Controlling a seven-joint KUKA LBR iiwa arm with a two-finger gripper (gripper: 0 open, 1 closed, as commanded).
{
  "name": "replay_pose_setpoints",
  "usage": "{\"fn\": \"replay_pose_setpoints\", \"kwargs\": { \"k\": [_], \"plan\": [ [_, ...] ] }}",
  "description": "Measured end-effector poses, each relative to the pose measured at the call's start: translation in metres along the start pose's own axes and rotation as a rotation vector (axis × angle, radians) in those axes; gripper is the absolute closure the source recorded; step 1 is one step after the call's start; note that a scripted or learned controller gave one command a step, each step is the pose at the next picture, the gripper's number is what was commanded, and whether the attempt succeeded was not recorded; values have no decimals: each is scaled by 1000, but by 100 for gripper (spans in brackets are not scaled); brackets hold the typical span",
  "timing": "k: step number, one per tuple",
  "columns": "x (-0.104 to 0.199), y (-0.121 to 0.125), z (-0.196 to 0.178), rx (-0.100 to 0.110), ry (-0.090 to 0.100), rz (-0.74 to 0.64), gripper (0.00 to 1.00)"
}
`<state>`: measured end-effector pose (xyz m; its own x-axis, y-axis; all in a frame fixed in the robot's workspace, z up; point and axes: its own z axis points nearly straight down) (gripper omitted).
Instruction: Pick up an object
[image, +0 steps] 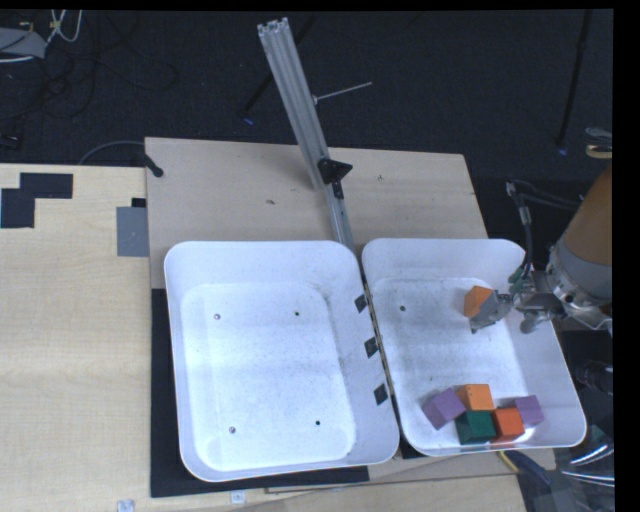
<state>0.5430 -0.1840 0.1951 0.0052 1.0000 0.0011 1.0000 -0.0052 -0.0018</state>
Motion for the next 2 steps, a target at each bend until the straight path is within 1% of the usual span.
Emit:
{"fn": "replay_pose_setpoints", "kwargs": {
  "k": [1, 2],
  "plan": [
    [-25, 49, 107, -2, -2, -8, 0],
    [-14, 93, 104, -3, -1, -8, 0]
  ]
}}
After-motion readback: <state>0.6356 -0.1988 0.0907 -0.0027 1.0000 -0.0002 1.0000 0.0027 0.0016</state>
